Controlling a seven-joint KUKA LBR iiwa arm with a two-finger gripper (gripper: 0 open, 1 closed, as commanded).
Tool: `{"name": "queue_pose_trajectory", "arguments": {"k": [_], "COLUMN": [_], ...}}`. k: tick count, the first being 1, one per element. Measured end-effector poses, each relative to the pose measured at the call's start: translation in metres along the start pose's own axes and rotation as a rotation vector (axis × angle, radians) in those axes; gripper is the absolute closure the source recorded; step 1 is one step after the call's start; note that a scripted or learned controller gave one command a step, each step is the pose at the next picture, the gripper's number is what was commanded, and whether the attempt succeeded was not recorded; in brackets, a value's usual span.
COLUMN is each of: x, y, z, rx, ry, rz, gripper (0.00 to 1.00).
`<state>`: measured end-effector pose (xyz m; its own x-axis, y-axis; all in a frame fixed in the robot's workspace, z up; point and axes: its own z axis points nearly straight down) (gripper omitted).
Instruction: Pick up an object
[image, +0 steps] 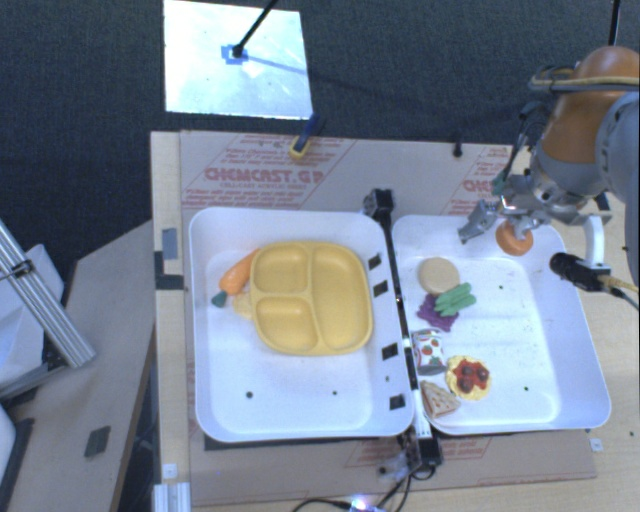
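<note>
Camera view: gripper (497, 212) hovers over the right bin's (585, 395) far corner, just beside an orange round piece (516, 240); whether it is open or closed I cannot tell. Cookie (438, 274), green beans (455, 297) and pizza slice (469, 377) lie nearer the divider. Best approach, I judge: centre squarely above the orange piece, descend straight, keeping off the bin wall.

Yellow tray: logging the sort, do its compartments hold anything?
Empty: the yellow tray shows three bare compartments. The carrot lies beside its left edge, outside it.
</note>
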<state>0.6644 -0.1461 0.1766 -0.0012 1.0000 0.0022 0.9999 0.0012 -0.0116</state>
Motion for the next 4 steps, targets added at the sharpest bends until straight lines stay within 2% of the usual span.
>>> {"name": "queue_pose_trajectory", "arguments": {"k": [1,2,3,4], "x": [0.0,0.006,0.004,-0.001], "y": [0.003,0.002,0.001,0.002], "z": [-0.009,0.053,0.091,0.076], "rx": [-0.013,-0.008,0.006,0.001], "ry": [-0.002,-0.001,0.002,-0.011], "rz": [-0.002,-0.005,0.003,0.001], "gripper": [0.0,0.0,0.0,1.0]}}
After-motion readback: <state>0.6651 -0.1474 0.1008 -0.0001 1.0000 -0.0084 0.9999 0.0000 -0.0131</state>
